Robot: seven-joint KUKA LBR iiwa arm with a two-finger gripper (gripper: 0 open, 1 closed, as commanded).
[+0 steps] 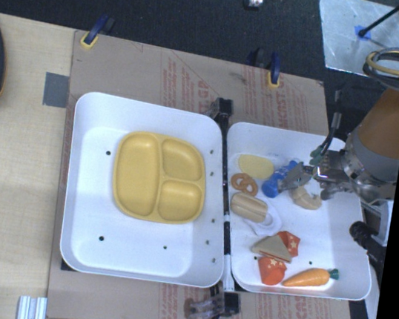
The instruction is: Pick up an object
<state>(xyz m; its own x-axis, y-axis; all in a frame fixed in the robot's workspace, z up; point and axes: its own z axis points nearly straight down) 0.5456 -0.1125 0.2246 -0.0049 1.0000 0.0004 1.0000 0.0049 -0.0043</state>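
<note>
Bench with cardboard underlay, two white bins: right bin holds toy food, including a blue piece at ten o'clock, likely light, rigid, slick plastic, best pinched across its narrow middle; gripper just beside it, finger state cannot be told.

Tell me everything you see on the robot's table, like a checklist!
Surface: wooden bench with a cardboard sheet, two white bins side by side.
Job's things: right bin holds a carrot, pretzel, blue toy and other toy food.
Clutter: yellow divided plate in the left bin.
Hand: hand low over the right bin, beside the blue toy; grip unclear.
Cables: yellow coil, top right.
Surroundings: clamps, black floor.
</note>
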